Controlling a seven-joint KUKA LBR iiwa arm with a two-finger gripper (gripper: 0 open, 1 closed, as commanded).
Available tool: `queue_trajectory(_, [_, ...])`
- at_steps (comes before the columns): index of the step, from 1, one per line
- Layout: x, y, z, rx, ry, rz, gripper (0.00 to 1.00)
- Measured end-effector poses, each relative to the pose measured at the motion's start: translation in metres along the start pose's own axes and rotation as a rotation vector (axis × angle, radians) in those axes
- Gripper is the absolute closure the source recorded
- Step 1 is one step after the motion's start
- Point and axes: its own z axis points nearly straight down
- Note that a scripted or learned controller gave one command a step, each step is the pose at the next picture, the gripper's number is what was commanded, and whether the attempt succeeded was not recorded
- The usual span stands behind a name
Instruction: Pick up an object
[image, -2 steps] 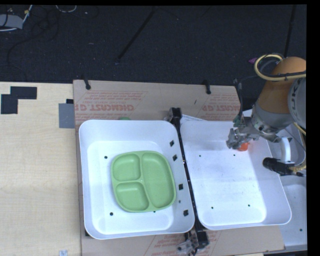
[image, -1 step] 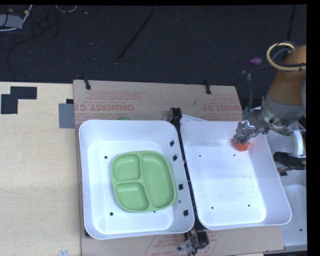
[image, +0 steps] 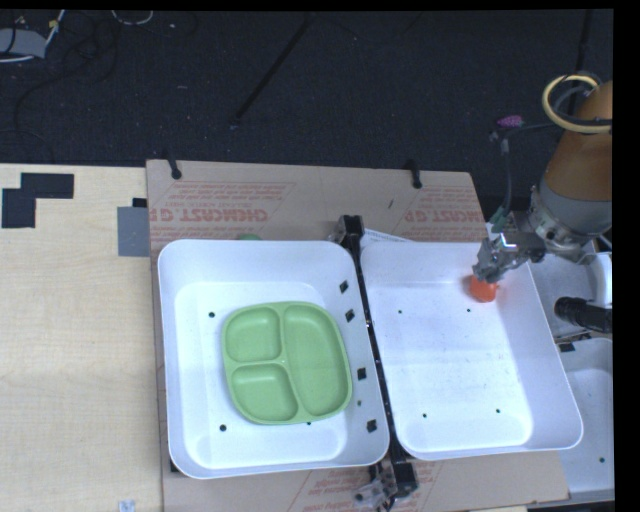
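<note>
A small orange-red object sits in the right bin, near its far right corner. My gripper hangs directly over it, its tips touching or just above the object's top. The arm comes in from the right edge, grey with an orange band. A light green divided plate with three compartments lies in the middle of the left bin.
The two white bins stand side by side on a cardboard sheet, split by a black divider. A black part juts in beside the right bin's right wall. Light wooden bench lies to the left.
</note>
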Motion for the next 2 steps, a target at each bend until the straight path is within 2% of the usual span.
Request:
queue_trajectory(1, [0.053, 0.003, -0.001, 0.003, 0.002, -0.004, 1.00])
queue_trajectory(2, [0.108, -0.014, -0.004, 0.004, 0.002, -0.003, 1.00])
